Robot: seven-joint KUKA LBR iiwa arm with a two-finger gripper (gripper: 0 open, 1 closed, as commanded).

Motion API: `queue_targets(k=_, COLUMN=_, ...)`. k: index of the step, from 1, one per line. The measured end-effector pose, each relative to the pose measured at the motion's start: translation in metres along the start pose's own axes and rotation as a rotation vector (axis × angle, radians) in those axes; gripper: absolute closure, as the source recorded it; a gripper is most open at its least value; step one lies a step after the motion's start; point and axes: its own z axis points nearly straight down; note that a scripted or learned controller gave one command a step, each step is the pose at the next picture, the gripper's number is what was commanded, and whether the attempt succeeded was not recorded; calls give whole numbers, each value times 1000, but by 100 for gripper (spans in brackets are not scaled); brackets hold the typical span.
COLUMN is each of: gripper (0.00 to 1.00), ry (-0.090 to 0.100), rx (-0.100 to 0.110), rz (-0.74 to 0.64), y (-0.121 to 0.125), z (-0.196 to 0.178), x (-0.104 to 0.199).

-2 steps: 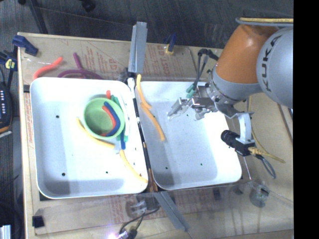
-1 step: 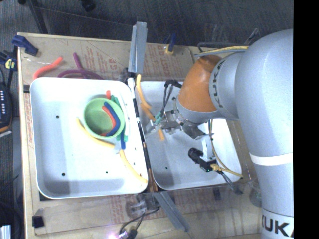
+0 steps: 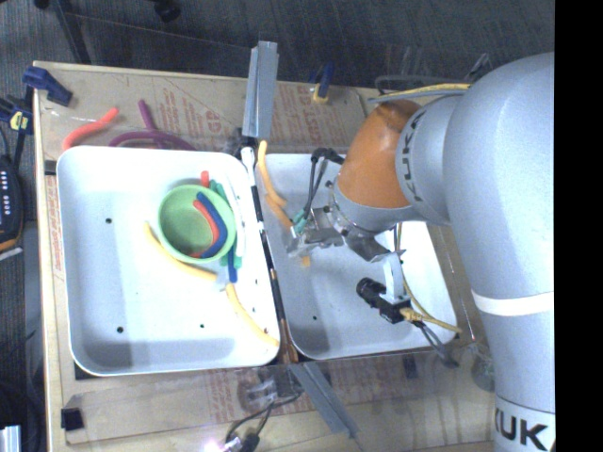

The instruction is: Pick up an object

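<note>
Gripper [image 3: 306,243] sits low in the right bin [image 3: 320,332], near its left wall; whether it grips anything I cannot tell. 1 green bowl [image 3: 193,222] in the left bin looks light, rigid, slick; best pinched at its rim.

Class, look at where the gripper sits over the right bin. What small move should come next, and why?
Probably a short straight lift to check the grasp. The gripper is low at the left side of the right bin, beside a yellow strip on the divider. Whether it holds anything cannot be seen; lifting would show that.
</note>
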Motion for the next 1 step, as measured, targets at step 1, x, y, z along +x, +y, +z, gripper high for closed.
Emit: queue_targets(k=1, gripper=0, ry=-3, rx=-1, rz=2, y=0, z=-1, x=-2)
